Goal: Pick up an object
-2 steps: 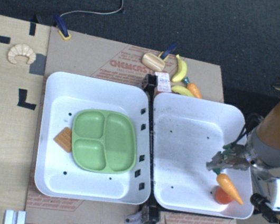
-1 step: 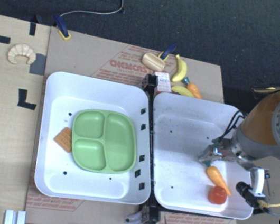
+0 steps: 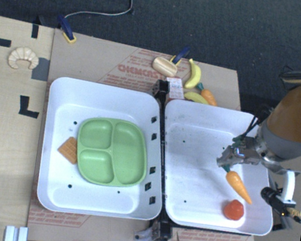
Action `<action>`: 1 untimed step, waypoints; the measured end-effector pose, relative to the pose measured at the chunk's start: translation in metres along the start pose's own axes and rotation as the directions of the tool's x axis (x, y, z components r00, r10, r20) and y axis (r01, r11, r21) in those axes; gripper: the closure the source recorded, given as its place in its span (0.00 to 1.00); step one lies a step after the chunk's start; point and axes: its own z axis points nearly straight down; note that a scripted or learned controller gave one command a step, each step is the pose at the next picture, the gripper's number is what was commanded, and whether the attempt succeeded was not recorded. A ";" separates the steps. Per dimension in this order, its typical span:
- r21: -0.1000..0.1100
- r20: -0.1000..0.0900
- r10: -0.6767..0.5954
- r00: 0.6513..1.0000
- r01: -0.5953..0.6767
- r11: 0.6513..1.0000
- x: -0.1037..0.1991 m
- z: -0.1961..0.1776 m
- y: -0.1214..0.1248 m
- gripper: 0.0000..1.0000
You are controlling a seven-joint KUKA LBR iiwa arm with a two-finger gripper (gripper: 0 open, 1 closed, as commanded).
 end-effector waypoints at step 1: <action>0.001 0.001 0.002 1.000 -0.002 1.000 -0.054 0.086 -0.001 1.00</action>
